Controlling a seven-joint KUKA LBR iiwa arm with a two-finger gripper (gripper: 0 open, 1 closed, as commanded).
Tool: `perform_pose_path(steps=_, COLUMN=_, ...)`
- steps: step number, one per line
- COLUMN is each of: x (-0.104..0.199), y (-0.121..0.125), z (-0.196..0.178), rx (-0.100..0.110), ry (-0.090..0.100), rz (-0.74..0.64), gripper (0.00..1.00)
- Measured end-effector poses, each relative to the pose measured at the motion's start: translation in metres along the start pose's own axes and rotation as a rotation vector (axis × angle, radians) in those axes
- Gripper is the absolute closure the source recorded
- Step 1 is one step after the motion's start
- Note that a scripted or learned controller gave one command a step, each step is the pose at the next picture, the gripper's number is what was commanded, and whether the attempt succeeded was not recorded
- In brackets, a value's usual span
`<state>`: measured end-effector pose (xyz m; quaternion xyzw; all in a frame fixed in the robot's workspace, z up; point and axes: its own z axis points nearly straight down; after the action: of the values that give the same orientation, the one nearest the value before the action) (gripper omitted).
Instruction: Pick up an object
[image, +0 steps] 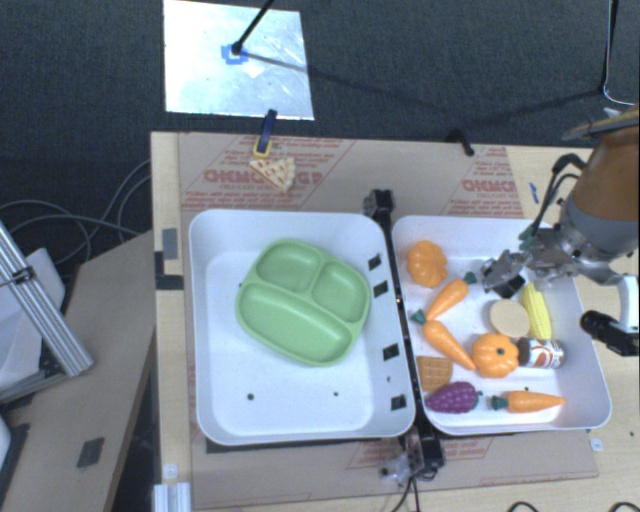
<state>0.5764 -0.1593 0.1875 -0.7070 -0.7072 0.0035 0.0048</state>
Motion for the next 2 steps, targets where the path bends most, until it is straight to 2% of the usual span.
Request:
perform_pose_path(steps=1, x=0.0, y=0.003, z=-0.008, rx=-0.013, ry=-0.002, rz=-0.003, gripper=0.0)
perform_pose_path(steps=2, x=0.002, y=0.005, z=0.034, rx=-0.01, ry=-0.001, rz=-0.002, gripper=0.0)
